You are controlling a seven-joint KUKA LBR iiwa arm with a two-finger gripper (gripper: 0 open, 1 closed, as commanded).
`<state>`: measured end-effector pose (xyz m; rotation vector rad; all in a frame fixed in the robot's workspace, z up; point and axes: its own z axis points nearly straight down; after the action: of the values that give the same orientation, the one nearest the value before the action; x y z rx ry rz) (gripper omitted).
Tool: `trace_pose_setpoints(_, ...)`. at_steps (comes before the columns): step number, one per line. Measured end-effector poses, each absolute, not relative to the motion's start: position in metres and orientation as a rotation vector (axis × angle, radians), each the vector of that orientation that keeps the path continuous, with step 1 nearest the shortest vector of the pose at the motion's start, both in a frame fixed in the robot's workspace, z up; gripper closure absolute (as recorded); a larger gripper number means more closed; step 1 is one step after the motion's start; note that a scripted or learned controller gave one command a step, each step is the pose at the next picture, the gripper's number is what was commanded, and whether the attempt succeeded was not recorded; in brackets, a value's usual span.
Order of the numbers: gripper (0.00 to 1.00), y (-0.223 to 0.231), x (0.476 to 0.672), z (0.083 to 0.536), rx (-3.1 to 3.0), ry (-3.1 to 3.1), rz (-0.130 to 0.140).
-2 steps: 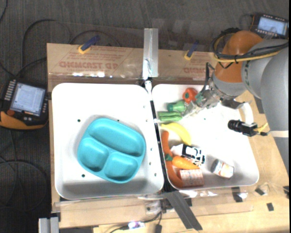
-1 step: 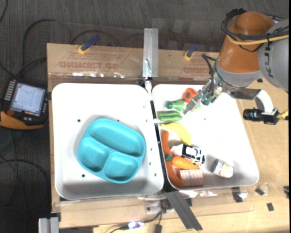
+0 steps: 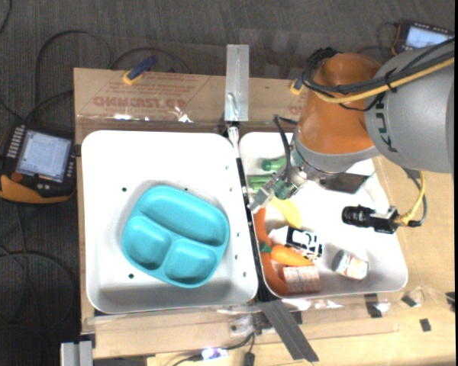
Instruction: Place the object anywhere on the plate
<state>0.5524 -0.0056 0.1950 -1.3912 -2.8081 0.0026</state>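
Pincer (image 3: 275,187): low over the upper left part of the right bin (image 3: 382,274), close to the wall it shares with the left bin (image 3: 107,158). How wide it stands cannot be told from this slant, and nothing is seen held in it. Object: not yet lifted, by this reading. The likeliest candidate is the yellow piece (image 3: 288,209) lying just beside the pincer, with a green piece (image 3: 272,163) near on the other side (which of the two is meant cannot be settled). Other contents of the right bin: orange carrot (image 3: 288,255), white-and-black pack (image 3: 304,241), small can (image 3: 349,264) and pinkish roll (image 3: 299,279), the first three crowded toward the lower left. Plate (image 3: 175,235): teal, three compartments, bare, lying askew in the middle of the left bin, well apart from the pincer. Step in hand, as judged: the grasp. Notes for doing it well: come straight down on one piece alone and close across its narrow side, keeping off the bin wall, which leaves little room on that side. The yellow piece looks curved and smooth, so a hold near its middle should slip least. Lift high enough to clear both rims before crossing — a low carry risks catching the divider. Any compartment serves, though the large upper one offers the widest target.
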Motion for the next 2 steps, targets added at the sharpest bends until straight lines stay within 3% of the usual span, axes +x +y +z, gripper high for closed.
trace_pose_setpoints(1, 1.00, 0.034, 0.562, 0.179, -1.234, -2.882, 0.005)
trace_pose_setpoints(2, 1.00, 0.091, 0.538, 0.180, -0.545, -3.087, -0.001)
